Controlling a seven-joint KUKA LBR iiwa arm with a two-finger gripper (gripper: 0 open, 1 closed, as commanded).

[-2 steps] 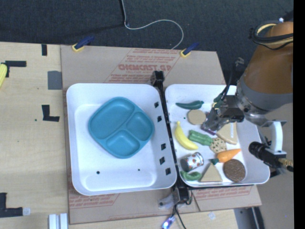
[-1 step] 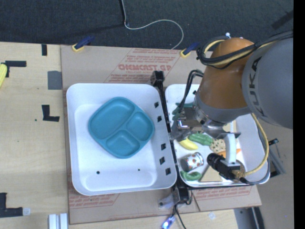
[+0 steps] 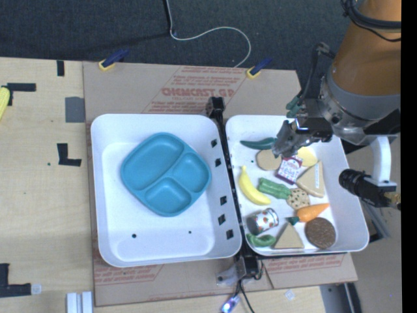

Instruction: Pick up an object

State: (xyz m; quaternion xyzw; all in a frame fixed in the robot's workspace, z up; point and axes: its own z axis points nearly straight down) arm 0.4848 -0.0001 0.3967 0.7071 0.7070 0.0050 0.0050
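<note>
Reach step: gripper (image 3: 287, 142) low over right bin (image 3: 352, 194), above cookie (image 3: 266, 160); jaw state unclear. Next: descend, pinch one item.

Cardboard-topped wooden bench (image 3: 39, 194) against dark carpet (image 3: 85, 18), white cable (image 3: 215, 34) trailing across.

A broad orange band (image 3: 378, 12) is seen above a grey wrist section (image 3: 361, 100), from which a dark, blocky pincer (image 3: 290, 142) with black cabling is carried.
</note>
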